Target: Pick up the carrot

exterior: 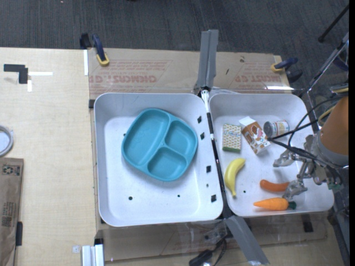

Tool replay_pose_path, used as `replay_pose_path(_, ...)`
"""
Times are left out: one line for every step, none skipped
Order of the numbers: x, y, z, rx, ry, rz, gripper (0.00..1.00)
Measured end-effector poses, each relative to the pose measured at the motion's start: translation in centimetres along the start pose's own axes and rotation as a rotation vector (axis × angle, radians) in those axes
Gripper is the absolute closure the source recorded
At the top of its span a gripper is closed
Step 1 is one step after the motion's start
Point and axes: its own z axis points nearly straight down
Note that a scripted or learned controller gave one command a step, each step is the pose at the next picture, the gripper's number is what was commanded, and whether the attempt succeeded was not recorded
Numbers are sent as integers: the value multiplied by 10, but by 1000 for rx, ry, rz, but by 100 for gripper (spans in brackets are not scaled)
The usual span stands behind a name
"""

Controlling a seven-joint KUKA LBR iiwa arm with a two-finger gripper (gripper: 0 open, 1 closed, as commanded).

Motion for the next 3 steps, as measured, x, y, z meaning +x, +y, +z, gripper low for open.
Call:
replay_pose_path(-1, -17, 2, -6, 3, -632, 0)
replay_pose_path(4, -15, 5, -17, 11, -1061, 0)
replay_pose_path(2, -15, -2, -21, 7, -1054, 100)
